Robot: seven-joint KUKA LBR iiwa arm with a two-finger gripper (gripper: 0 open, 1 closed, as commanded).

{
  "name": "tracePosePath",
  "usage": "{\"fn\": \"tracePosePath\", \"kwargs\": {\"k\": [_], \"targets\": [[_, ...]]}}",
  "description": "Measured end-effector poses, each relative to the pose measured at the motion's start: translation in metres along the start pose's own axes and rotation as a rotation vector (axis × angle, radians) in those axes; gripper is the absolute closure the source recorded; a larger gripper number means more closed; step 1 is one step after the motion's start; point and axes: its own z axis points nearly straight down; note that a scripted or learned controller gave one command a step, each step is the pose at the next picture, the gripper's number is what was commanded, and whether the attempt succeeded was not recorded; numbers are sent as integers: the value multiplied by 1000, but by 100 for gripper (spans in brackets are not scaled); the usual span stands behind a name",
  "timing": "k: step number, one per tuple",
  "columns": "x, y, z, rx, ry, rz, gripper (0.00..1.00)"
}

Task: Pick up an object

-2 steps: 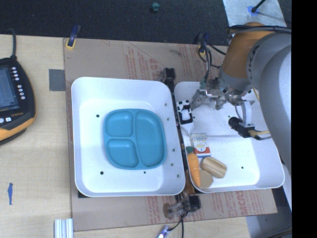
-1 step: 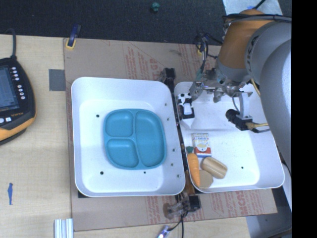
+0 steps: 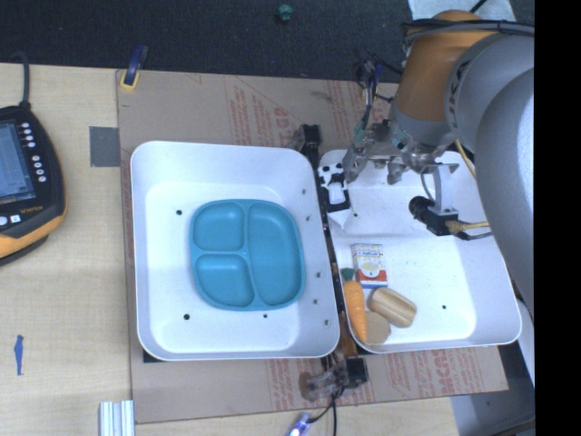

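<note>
I'm at the approach step — my pincer [image 3: 399,166] hovers over the right bin [image 3: 490,280]; its state I can't tell. Next I must descend onto the carrot [image 3: 355,309] — nothing is held yet.

- Fixed above the desk [image 3: 64,298], looking down at a slant.
- Facing so that the far dark floor [image 3: 227,12] lies along the top edge and the near desk edge along the bottom.
- Far enough back to take in both white bins whole: left bin [image 3: 154,243], right bin [image 3: 472,271].
- Set so that the arm [image 3: 481,89] comes in from the right and looms large, nearer the lens than the bins.
- Also takes in a pendant [image 3: 23,184] at the left edge.
</note>
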Motion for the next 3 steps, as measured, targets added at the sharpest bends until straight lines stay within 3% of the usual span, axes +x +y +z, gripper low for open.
{"fn": "tracePosePath", "kwargs": {"k": [1,2,3], "targets": [[-75,-1,16,13,24,-10,0],[-45,4,42,-4,19,-11,0],[-38,6,47,-8,15,-9,0]]}}
